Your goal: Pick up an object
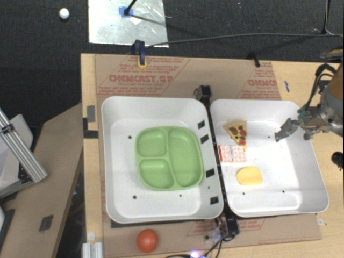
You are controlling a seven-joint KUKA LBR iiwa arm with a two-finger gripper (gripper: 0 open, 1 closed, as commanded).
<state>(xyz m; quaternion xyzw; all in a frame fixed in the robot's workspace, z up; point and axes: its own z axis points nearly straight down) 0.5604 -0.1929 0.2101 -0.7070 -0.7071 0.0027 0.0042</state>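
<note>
Hovering at the right bin's (312, 198) upper right edge, the claw (284, 131) is reaching in from the right with nothing between its fingers; from this slanted angle I cannot tell whether they are standing wide or narrow, since they are showing as one dark grey tip pointing down and to the left. It is hanging over bare white floor, well apart from the three things that could be picked.

Nearest to it, a pizza slice toy (236, 131) is lying near the bin's upper left corner, its tip pointing down and to the right. Just below that, a small red-and-white printed packet (233, 153) is lying flat against the bin's left wall. Below and slightly right of the packet, a yellow rounded block (249, 176) is sitting on the floor, close to the packet but not clearly touching it.

Across the black divider, the left bin (115, 144) is holding a green divided plate (169, 157) with three compartments, lying flat near its middle.

Both bins are resting on a brown cardboard sheet (177, 71) printed with red lettering. An orange ball (147, 240) is sitting on the bench just in front of the left bin. Farther back, a shiny foil sheet (107, 15) is lying on dark cloth, with a small white ball (64, 13) to its left.
</note>
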